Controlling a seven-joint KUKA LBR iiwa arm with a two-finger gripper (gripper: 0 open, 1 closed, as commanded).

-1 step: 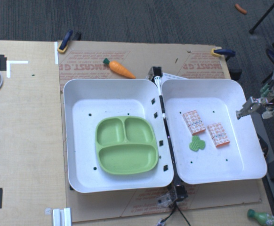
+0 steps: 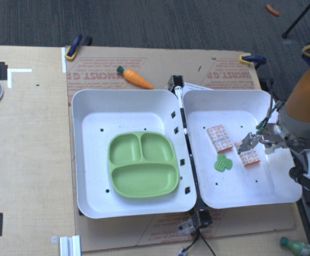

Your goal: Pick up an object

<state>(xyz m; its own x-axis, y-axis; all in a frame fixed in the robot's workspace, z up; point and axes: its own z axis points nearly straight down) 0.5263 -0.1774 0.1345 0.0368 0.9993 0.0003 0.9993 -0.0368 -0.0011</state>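
In the right bin [image 2: 240, 193] lie a red-and-white patterned box [image 2: 219, 138], a small green toy [image 2: 223, 163] and a smaller red-and-white box [image 2: 250, 158]. My gripper [image 2: 247, 144] reaches in from the right and hangs just above the smaller box's upper left edge. I cannot tell whether it touches that box. The patterned box and the green toy lie apart from the gripper, to its left.
The left bin [image 2: 91, 196] holds a green divided plate [image 2: 143, 164]. An orange toy carrot [image 2: 135, 77] lies on the cardboard behind the bins. Clamps [image 2: 73, 47] sit at the cardboard's back corners. The bins' shared wall [image 2: 186, 148] runs left of the objects.
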